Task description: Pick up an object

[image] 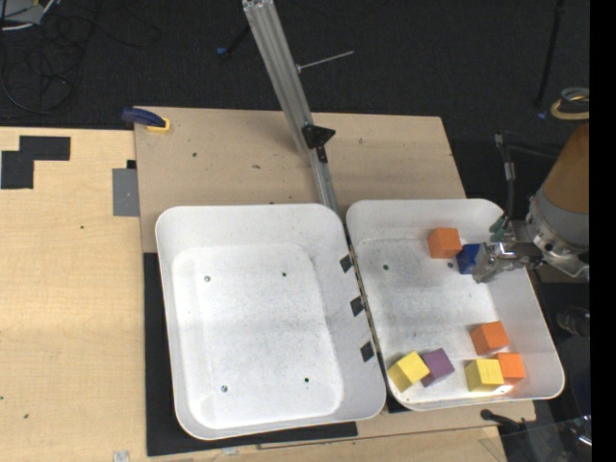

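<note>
End effector point(489, 258) apparently touches the blue block point(469, 257) beside orange cube point(444, 243).

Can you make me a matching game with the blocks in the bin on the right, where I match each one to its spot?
Things:
1. blue block
2. purple block
3. orange block at the far end
4. right-hand yellow block

Places:
A. touching the left-hand yellow block, near the bin's front edge
B. right at the gripper
C. just left of the blue block
D. beside an orange block in the front right corner

Pairs: 1-B, 2-A, 3-C, 4-D
</note>
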Motion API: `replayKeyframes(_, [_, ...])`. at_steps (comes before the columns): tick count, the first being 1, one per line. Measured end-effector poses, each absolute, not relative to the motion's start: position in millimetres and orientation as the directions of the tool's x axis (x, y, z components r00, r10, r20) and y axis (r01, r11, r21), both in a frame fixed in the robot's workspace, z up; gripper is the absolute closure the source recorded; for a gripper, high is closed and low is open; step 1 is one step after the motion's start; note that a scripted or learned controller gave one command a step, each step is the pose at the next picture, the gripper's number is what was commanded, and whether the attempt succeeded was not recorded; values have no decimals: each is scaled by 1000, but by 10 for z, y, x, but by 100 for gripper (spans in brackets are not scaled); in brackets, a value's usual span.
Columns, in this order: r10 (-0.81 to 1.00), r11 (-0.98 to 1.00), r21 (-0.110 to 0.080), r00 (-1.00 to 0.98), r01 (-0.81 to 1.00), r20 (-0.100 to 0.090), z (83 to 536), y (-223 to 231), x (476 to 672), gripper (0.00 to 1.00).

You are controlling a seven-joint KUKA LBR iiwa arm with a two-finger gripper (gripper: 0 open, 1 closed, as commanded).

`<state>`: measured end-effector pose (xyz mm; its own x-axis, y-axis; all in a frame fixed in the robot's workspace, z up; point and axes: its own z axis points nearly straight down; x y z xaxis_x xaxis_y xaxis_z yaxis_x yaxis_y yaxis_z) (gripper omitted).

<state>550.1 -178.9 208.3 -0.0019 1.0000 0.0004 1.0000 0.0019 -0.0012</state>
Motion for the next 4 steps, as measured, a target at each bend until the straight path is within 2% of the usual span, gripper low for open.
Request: replayKeyframes(4, [1000,5,-2,-5,1000,2,2049,221,5889,100])
